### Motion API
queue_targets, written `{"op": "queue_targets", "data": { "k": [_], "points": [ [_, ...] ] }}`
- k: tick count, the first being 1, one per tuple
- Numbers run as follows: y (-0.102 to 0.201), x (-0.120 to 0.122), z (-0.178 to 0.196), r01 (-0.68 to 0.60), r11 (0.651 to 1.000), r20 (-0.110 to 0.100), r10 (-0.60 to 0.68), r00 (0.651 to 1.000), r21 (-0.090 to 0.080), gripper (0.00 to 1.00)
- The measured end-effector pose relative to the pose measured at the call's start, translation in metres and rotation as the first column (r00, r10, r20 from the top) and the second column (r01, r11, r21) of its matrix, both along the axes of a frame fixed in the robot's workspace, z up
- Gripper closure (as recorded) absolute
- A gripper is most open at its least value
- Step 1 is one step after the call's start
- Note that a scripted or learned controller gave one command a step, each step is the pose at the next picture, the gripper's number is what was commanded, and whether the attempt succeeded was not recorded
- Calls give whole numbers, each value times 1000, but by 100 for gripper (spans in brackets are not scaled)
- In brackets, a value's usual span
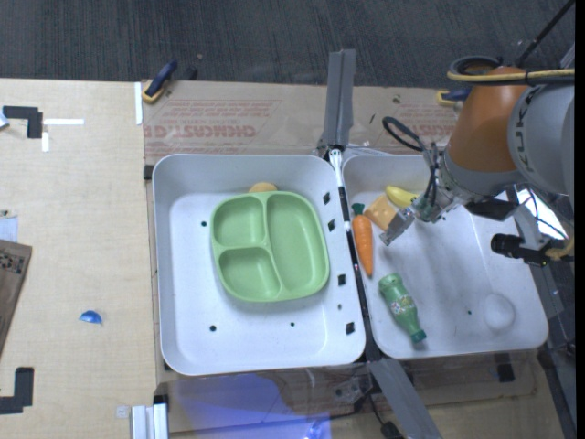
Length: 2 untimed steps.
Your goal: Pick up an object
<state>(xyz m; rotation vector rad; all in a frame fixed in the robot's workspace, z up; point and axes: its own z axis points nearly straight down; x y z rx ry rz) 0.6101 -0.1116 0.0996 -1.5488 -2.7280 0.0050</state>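
Arm [539, 126]: grey rounded housing with a glossy orange band [484, 126] above the wrist, thin black cable looping beside it, ending in a small grey metal two-finger gripper [402, 224].

Bench clutter around the two bins

A cardboard sheet [239, 117] printed with red lettering lies across the upper middle of the frame, behind the bins. A blue-and-yellow clamp [161, 78] sits at its upper left corner. A grey upright post [340, 99] stands at top centre, between the bins. Black brackets [26, 117] mark the pale wooden benchtop [69, 245] at upper left and lower left, and a small blue piece [90, 317] lies left of the bins.
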Motion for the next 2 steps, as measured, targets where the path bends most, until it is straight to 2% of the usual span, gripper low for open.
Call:
{"op": "queue_targets", "data": {
  "k": [1,2],
  "points": [
    [2,40,-11,42,999,-40,-42,998,1,0],
    [-24,13,43,61,998,2,-61,998,0,0]
  ]
}}
